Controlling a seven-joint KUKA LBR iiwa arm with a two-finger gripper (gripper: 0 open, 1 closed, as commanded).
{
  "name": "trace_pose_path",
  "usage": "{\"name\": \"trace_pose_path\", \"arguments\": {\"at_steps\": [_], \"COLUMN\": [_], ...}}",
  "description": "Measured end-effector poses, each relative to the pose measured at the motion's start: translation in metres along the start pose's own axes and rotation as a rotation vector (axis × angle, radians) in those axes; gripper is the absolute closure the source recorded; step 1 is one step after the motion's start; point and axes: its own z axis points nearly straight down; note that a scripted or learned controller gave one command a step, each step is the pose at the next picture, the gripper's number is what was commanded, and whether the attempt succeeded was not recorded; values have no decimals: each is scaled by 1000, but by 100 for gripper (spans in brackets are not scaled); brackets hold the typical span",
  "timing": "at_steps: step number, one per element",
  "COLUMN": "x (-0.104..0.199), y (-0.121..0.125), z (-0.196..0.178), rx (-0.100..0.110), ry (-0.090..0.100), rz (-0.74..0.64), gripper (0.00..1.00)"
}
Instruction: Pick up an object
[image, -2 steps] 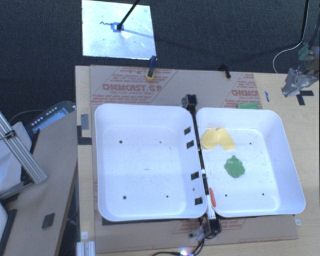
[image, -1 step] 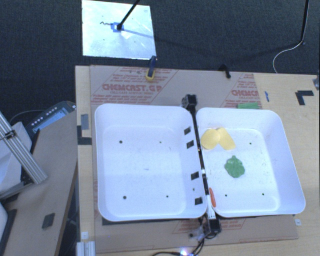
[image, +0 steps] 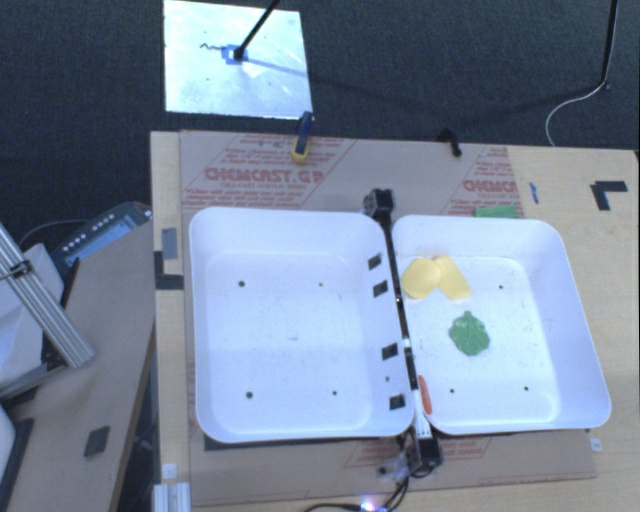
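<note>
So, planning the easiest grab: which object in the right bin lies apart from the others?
The green object, alone mid-bin; the two yellow pieces touch each other.

Your bench (image: 165, 180) carries a brown sheet (image: 260, 175) printed with red letters. On the sheet sit two white bins, touching side by side: one bin (image: 580, 330) on the arm's side, the other bin (image: 290, 215) beyond it. A yellow clip (image: 300, 150) sits at the sheet's far edge.

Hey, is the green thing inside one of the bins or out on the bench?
Inside: the green object lies on the right bin's floor, below the yellow object.
</note>
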Motion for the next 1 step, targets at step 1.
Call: {"name": "trace_pose_path", "arguments": {"at_steps": [1], "x": [-11], "y": [-81], "z": [-3], "rx": [0], "ry": [2], "rz": [1], "gripper": [100]}}
